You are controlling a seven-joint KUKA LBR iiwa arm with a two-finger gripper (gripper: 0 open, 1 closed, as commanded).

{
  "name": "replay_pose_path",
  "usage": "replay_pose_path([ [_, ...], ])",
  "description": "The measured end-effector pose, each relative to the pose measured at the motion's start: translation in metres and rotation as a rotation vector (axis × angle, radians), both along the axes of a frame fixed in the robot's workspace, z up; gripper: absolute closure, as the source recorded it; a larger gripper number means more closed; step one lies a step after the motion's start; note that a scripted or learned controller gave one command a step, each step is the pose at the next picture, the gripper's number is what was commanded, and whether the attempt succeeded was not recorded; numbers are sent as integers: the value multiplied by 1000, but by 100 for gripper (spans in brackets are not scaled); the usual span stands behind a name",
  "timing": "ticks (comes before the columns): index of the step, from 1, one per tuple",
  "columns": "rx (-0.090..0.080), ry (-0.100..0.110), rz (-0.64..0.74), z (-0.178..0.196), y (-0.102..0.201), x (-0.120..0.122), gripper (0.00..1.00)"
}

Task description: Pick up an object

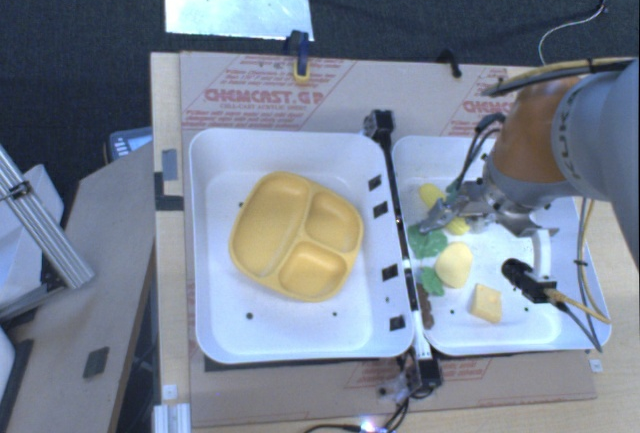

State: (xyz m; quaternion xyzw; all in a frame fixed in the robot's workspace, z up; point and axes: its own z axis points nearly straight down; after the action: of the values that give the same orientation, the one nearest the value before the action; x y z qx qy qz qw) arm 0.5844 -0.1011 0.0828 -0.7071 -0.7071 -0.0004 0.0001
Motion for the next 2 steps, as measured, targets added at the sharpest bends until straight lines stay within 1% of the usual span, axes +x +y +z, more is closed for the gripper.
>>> replay_pose_path([
  [1,-1,-6,2,14,0,3,100],
  [2,0,-15,12,108,74,80,100],
])
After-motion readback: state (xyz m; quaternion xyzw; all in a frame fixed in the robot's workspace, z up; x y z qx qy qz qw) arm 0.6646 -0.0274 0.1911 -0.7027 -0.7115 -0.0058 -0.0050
